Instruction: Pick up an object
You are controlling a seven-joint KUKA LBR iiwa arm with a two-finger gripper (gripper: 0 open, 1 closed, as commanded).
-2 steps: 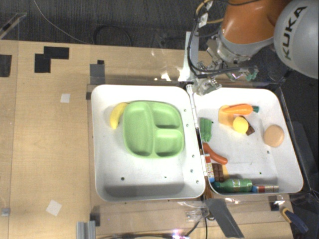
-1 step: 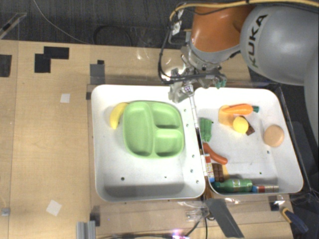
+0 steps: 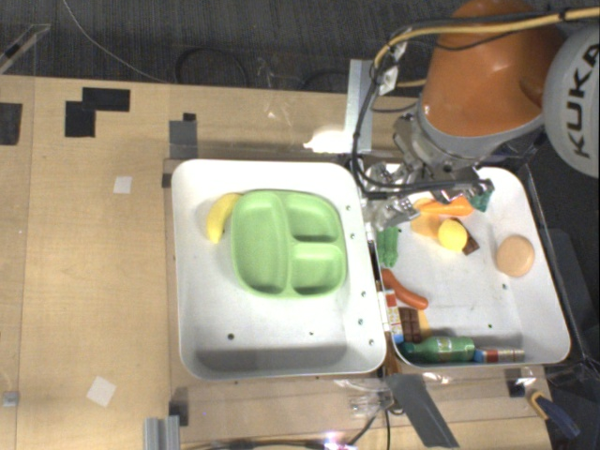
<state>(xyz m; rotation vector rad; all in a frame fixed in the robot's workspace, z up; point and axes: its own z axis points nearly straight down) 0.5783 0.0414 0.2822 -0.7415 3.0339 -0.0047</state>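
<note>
The right bin [image 3: 534, 251] holds a yellow lemon [image 3: 452, 235], an orange carrot-like piece [image 3: 442, 208], a tan egg-shaped object [image 3: 515, 254], a red sausage [image 3: 405, 291], a green flat piece [image 3: 387, 245] and a green bottle [image 3: 441, 349] lying along the front wall. My gripper [image 3: 412, 198] hangs low over the bin's back left part, just left of the orange piece and the lemon. The arm's orange band [image 3: 483, 64] and wrist hide the fingers' upper parts. I see nothing held between them.
The left bin [image 3: 197, 326] holds a green divided tray [image 3: 286, 242] with a yellow banana [image 3: 220, 216] at its left edge. A dark brown block [image 3: 410, 322] lies near the bottle. Cables run over the arm at the back.
</note>
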